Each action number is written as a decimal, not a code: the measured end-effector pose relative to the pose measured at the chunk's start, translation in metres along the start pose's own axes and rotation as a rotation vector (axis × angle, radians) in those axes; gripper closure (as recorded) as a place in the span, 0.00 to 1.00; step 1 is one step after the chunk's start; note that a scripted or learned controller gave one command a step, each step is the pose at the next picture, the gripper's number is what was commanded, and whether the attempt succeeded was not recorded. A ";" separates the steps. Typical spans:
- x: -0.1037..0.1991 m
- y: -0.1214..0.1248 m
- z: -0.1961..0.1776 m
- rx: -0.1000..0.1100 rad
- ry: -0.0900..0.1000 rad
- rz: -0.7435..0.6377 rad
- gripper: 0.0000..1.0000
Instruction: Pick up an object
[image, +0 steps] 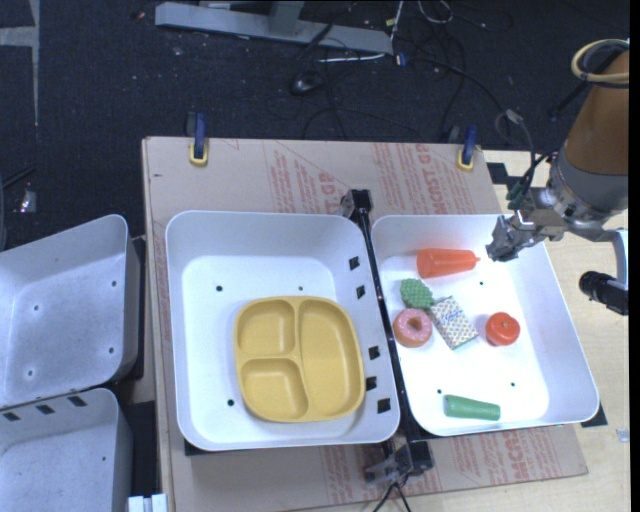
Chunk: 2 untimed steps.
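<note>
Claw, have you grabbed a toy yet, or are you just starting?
Not yet. So far the claw has only got to the back of the right bin, beside the tip of the carrot. Nothing sits between its fingers. The carrot, donut, tomato and the other toys all lie on the bin floor. The whole pick is left: go down, close, lift.

Orange carrot (446, 262), lying flat, tip pointing right, at rear of right bin (570, 340).
</note>
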<state>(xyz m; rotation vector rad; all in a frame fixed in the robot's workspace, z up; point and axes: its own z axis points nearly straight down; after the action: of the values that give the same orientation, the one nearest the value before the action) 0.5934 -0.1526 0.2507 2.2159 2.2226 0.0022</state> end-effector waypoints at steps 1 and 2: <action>0.057 0.005 -0.004 0.003 0.002 -0.005 1.00; 0.119 -0.004 0.007 0.006 0.003 -0.005 1.00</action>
<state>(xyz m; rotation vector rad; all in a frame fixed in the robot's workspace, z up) 0.5890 -0.0340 0.2432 2.2146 2.2333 -0.0006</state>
